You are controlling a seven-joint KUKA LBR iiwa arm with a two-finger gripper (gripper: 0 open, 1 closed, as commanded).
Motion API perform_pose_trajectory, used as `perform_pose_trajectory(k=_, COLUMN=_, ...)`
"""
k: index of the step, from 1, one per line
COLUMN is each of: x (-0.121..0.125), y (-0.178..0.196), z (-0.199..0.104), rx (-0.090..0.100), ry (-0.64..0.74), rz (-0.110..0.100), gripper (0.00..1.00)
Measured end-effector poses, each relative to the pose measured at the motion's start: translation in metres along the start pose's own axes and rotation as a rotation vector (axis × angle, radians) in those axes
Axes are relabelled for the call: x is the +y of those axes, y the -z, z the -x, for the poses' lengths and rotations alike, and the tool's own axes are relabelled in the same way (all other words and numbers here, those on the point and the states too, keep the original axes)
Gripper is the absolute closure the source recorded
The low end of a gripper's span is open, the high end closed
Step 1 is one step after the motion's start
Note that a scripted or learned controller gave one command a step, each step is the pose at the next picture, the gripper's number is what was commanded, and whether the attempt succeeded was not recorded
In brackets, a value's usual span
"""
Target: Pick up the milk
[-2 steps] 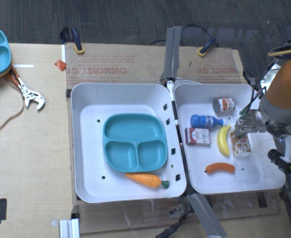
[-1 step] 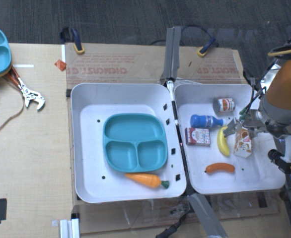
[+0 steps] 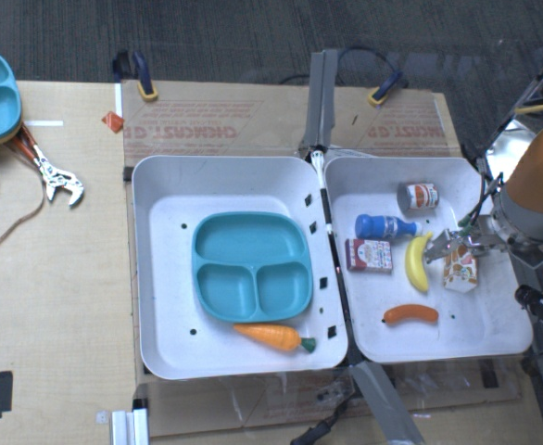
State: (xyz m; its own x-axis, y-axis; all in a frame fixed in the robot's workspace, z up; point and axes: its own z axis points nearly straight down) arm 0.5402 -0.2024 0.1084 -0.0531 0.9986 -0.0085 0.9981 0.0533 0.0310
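Progress: the milk is not lifted yet — it is seen resting on the floor of the right bin. The reaching part looks done, and the gripping and lifting are judged to be left.

Gripper: the gripper is seen right at the top of the milk, at the milk's 12 o'clock. It cannot be told if the jaws are spread or pressed together, because the metal parts are too small and blurry. It cannot be told if the milk is pinched.

Milk, place: the milk is found toward 3 o'clock in the right bin, close to the right wall. The banana is just beside it at its 9 o'clock. The sausage is near it at about 8 o'clock.

Milk, looks: a small white carton is seen, with brown and red marks on the front. It seems to be tilted a little, not lying flat.

Other things: a red box, a blue bottle and a can are placed in the same bin, from 9 to 11 o'clock of the milk. A blue plate and a carrot are kept in the left bin — well apart from the milk.
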Motion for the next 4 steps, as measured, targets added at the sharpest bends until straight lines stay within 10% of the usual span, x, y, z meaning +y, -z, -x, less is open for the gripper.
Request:
perform_pose_trajectory(k=1, x=0.0044, y=0.0133, z=0.0049, rx=-0.012, ry=-0.005, rz=0.014, gripper=1.0)
perform_pose_trajectory(k=2, x=0.0043, y=0.0132, z=0.0055, rx=-0.013, ry=-0.005, rz=0.014, gripper=0.0)
perform_pose_trajectory(k=3, x=0.0059, y=0.022, z=0.0062, rx=-0.015, ry=-0.007, rz=0.015, gripper=1.0)
perform_pose_trajectory(k=4, x=0.0054, y=0.0209, z=0.006, rx=-0.014, ry=-0.007, rz=0.013, gripper=0.0)
